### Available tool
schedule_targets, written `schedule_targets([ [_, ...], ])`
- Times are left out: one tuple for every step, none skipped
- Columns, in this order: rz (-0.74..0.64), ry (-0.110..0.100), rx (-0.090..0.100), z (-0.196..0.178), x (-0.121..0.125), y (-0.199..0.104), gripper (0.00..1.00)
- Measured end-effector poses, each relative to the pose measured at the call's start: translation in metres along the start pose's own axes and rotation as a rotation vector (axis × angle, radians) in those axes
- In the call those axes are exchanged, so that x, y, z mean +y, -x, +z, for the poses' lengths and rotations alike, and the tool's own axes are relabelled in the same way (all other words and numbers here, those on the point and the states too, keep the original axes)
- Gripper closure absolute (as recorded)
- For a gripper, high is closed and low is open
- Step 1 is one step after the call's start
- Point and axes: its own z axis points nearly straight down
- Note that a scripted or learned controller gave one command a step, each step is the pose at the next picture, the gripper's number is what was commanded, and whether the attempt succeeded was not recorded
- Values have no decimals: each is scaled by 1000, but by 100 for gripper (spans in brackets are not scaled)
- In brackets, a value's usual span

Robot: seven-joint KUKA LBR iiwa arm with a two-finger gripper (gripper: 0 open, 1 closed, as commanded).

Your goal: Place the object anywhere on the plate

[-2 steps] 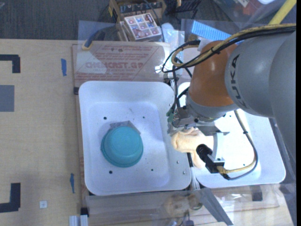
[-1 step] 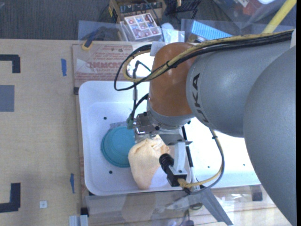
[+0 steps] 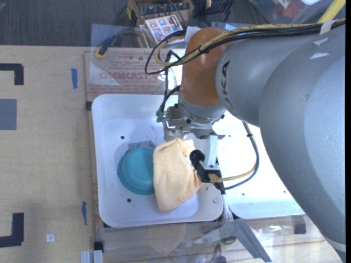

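A round teal plate (image 3: 136,170) lies in the left white bin (image 3: 109,119), toward its front left. A crumpled yellow cloth (image 3: 173,174) covers the plate's right edge and stretches to the bin's front right. Its narrow upper tip rises into my gripper (image 3: 184,140), which stands just right of the plate and is shut on that tip. A black part of the gripper presses against the cloth's right side. The grey arm with its orange band (image 3: 203,75) hides the back right of the bin.
The right white bin (image 3: 258,201) lies mostly under the arm. A small grey scrap (image 3: 140,145) sits just behind the plate. Cardboard and boxes (image 3: 162,21) lie beyond the bins. Wooden bench surface (image 3: 44,147) extends to the left.
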Motion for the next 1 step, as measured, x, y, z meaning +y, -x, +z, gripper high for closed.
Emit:
schedule_targets([
  [-1,0,0,0,0,0,0],
])
